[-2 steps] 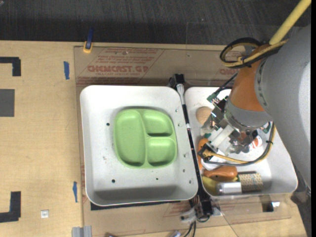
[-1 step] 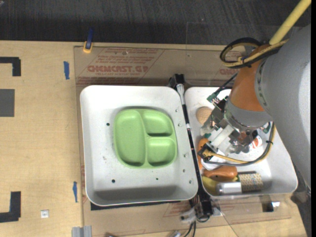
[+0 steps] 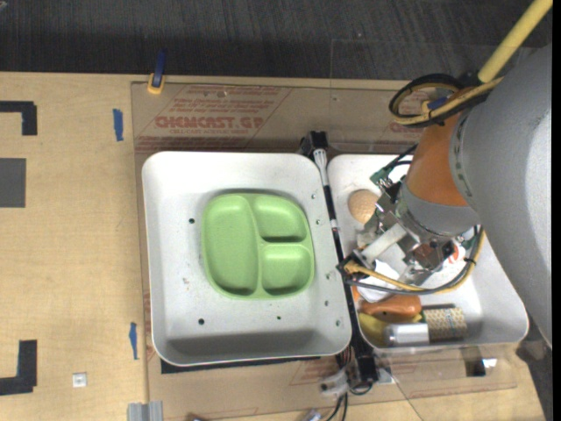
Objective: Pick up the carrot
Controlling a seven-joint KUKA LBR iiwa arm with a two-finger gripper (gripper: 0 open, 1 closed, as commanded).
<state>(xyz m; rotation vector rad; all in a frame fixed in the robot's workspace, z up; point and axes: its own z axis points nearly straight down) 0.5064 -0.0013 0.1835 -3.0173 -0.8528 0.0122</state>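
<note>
With the gripper (image 3: 396, 251) hanging above the right bin (image 3: 501, 301) (finger state cannot be told), the carrot (image 3: 392, 307) lies at that bin's near wall, so a descent centred across the carrot's short axis seems best.

Faint red "CHEMCAST GP" on cardboard sheet (image 3: 219, 112)

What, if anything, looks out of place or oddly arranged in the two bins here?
Nothing looks spilled or damaged. The green divided plate sits squarely in the left bin. The right bin is crowded: the carrot lies against other items at its near end, under the arm's wrist.
</note>
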